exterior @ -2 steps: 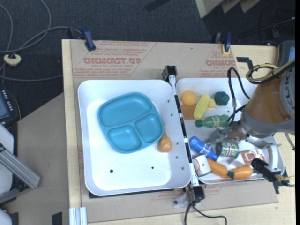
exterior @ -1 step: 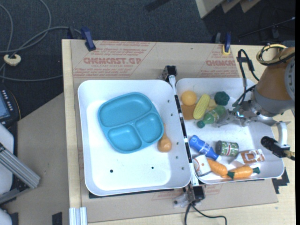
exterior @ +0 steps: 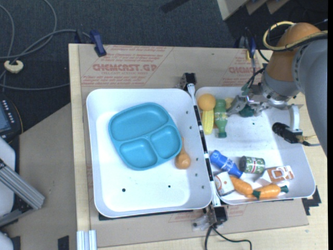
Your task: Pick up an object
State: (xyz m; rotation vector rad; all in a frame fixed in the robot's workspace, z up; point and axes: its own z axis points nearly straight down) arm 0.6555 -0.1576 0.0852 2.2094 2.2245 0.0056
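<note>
My gripper (exterior: 245,106) hangs over the back of the right bin (exterior: 291,155), just right of a green bottle (exterior: 220,118). Left of the bottle lie a yellow corn cob (exterior: 207,122) and an orange ball (exterior: 206,102). Along the bin's front lie a blue bottle (exterior: 225,161), a green can (exterior: 253,165), two carrots (exterior: 242,185) and small cartons (exterior: 281,174). I see nothing held in the gripper.
The left bin (exterior: 104,181) holds a blue divided plate (exterior: 144,135) and a tan pear-shaped toy (exterior: 182,159) by its right wall. The grey arm (exterior: 312,61) and a black fitting (exterior: 286,131) stand over the right bin's back right.
</note>
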